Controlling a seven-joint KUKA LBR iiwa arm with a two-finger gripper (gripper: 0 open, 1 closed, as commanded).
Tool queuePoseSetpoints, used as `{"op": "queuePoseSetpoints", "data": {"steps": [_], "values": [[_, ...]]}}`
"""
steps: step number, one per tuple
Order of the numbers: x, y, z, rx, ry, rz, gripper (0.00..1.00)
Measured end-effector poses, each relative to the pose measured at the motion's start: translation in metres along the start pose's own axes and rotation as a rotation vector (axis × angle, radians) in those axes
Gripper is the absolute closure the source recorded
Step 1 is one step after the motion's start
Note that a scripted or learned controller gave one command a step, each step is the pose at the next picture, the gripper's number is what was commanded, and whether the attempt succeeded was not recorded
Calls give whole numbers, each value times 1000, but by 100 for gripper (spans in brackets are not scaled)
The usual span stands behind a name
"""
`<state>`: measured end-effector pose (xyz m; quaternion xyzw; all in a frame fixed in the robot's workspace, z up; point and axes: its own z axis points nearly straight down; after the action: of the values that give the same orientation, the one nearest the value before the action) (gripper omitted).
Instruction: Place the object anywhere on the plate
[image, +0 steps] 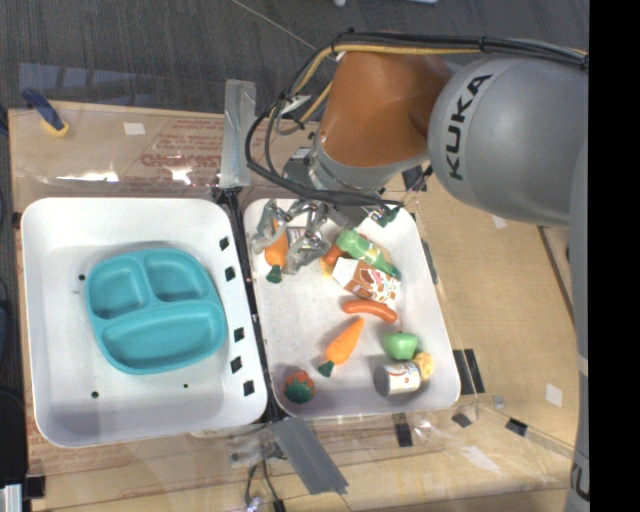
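I see a small orange toy carrot with a pale tip (277, 252) near the far-left corner of the right white bin (300, 325), close to its left wall. The arm's metal gripper (295, 232) is down right over it, and the carrot appears to lie between the fingers (311, 237), though I cannot tell from this slanted view how far apart they stand or whether they actually clamp it. Cables loop over the grey-and-orange wrist (375, 105) above that far edge of the bin.

The teal plastic plate with three compartments (154, 308) lies flat in the middle of the left white bin (50, 300), well apart from the carrot, with the two bins' touching walls between them.

The other toys share the right bin. Just beside the gripper toward the bin's right side I see a green bottle-shaped toy (364, 247), and touching it a small printed carton in white and brown (372, 281). Below the carton lies a reddish-orange sausage-shaped toy (371, 311). Nearer the middle sits a larger orange carrot with a green stub (342, 344), tilted toward the near-left corner. A round red-and-green toy (299, 387) rests by the near edge. In the near-right corner I see a green pepper-like toy (400, 345), a small grey can with a label (398, 379) on its side, and a yellow piece (424, 365) touching the can.

Both bins sit on the counter (500, 290).
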<state>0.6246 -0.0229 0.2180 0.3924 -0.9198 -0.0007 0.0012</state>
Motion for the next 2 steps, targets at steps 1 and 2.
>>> {"op": "queuePoseSetpoints", "data": {"steps": [1,2], "values": [[-9,86,-20,3,-2,-325,100],[-9,161,-80,6,-4,-585,100]]}}
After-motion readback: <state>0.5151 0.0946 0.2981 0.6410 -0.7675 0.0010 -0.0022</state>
